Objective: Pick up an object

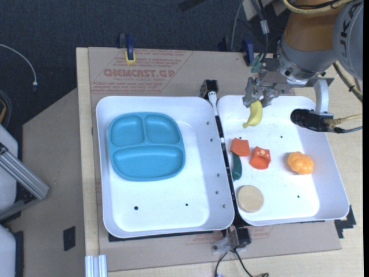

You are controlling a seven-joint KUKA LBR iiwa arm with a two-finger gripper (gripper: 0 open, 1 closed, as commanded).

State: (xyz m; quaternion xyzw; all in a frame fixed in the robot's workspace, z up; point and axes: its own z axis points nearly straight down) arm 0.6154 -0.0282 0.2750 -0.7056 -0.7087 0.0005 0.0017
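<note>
Brown board [144, 68] w/ "CHEMCAST" print, gripper [257, 99] gripping banana [253, 115]

Red print "CHEMCAST G P" on brown board [144, 68] behind bins; smaller line beneath unreadable.

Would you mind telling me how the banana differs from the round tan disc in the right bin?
The banana is yellow, long and curved; the tan disc is beige, round and flat. The banana sits at the bin's far end, right under the gripper, while the disc lies alone at the near end. Both are in the right bin.
</note>
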